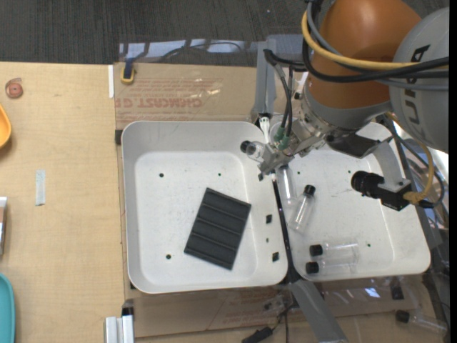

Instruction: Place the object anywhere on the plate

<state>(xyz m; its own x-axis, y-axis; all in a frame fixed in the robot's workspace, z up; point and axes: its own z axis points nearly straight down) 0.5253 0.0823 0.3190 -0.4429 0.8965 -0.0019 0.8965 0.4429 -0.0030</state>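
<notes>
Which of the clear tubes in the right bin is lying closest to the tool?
The tube along the bin's left edge, just under the tool. The slanted tube lies further right, and the tube near the front edge is farthest.

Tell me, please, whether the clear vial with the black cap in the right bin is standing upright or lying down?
Lying down. The vial rests on its side on the floor of the right bin, black cap toward the back, beside the rim between the bins.
</notes>
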